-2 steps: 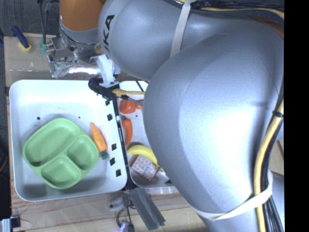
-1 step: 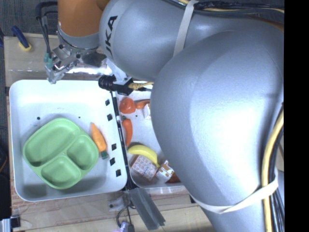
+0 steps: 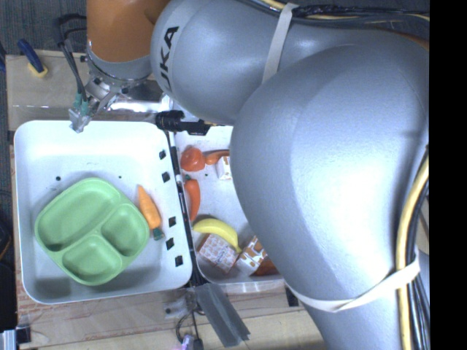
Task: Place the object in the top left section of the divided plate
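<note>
Nearest me, in the left shallow white bin, I see a light green plastic plate divided into three sections, lying flat toward the bin's near left. Just beside its right rim lies an orange toy carrot with a green tip, not on the plate. Across the divider, the right white bin holds a yellow toy banana, two brown patterned packets, an orange-red pepper-like piece and a red toy tomato. The big grey arm covers most of that bin. Farther off, past the orange band, the gripper hangs over the left bin's far edge; I cannot tell how it is set, and I see nothing in it.
</note>
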`<state>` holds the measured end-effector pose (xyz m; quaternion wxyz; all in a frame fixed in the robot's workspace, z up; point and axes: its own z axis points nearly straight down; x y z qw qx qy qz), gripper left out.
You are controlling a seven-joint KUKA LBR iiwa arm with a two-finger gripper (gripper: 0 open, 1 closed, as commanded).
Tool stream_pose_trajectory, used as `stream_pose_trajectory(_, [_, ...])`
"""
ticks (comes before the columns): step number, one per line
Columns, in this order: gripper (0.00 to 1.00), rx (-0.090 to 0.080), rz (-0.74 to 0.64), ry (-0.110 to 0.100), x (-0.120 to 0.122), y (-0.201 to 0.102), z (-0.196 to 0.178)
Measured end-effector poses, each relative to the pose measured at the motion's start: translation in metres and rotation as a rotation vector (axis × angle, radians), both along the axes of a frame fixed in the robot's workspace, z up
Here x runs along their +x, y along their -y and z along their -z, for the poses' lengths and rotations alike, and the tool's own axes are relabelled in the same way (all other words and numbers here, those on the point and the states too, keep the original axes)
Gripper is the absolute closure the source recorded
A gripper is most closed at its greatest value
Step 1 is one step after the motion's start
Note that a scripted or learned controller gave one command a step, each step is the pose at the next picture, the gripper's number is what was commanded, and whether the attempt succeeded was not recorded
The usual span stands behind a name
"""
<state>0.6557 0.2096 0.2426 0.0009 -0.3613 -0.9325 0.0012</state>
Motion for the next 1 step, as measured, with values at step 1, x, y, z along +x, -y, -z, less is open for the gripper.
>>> stream_pose_trajectory(1, [1.0, 0.0, -0.203, -0.001, -0.0057, -0.0051, -0.0054])
